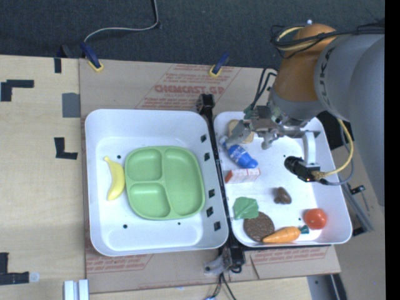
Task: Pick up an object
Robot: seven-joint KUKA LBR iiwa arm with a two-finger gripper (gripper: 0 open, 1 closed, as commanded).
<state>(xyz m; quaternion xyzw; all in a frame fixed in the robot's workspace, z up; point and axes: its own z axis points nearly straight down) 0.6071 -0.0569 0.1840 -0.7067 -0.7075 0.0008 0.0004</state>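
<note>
We judge the approach step in hand: the pincer [262,132] hovers over the right bin [331,230], near the blue bottle [241,156]. We cannot tell its opening, and nothing visibly sits in it. Next, we would align over the bottle and descend.

Even overhead light falls on the bench, in soft focus.
Left of the gripper [253,130], the white bins [100,130] glare brightly; faint shadows sit under the objects, and fine detail blurs.

Green divided plate [165,182], banana [115,179] beside it, left bin [145,119]
</note>
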